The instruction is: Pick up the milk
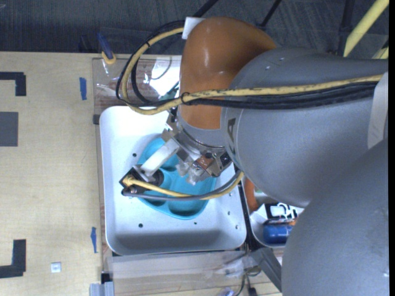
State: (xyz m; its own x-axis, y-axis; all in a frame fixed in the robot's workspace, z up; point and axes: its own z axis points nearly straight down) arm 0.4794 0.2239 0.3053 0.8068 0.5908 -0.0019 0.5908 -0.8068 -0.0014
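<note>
While tool (190,170) hovers over blue dish (185,209) | milk (281,211) well apart, rightward

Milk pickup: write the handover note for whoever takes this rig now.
End effector: low in the left bin, over a light blue item; open or shut can't be read.
Milk: can't be identified; a white-and-black item peeks out by the arm.
Done: no grasp visible.
Left: find the milk, grasp, lift.
</note>
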